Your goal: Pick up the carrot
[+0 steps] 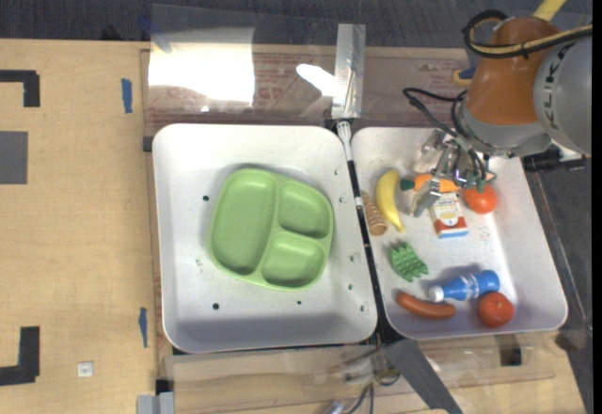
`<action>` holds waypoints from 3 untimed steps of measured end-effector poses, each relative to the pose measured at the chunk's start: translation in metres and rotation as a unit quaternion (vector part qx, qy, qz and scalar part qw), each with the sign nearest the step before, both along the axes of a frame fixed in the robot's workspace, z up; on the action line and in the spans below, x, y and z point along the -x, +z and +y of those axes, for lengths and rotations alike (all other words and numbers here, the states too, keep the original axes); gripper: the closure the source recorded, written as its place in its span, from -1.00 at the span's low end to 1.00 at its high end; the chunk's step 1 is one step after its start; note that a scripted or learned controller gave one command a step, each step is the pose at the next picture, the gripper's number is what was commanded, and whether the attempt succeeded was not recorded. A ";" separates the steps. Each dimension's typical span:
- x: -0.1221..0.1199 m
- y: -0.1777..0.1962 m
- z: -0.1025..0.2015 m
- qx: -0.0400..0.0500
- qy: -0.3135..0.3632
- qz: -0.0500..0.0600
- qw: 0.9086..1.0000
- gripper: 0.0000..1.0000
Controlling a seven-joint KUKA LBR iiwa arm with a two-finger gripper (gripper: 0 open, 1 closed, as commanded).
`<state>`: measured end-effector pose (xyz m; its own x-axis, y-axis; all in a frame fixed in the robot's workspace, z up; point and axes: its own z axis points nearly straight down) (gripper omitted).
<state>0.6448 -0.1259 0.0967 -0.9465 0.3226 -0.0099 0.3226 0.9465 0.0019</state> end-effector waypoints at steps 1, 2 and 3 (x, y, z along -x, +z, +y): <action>0.026 -0.008 0.008 0.000 -0.013 0.000 1.000 -1.00; 0.023 0.006 0.009 0.001 -0.012 -0.005 1.000 1.00; 0.012 0.148 0.025 0.001 0.047 -0.004 0.999 1.00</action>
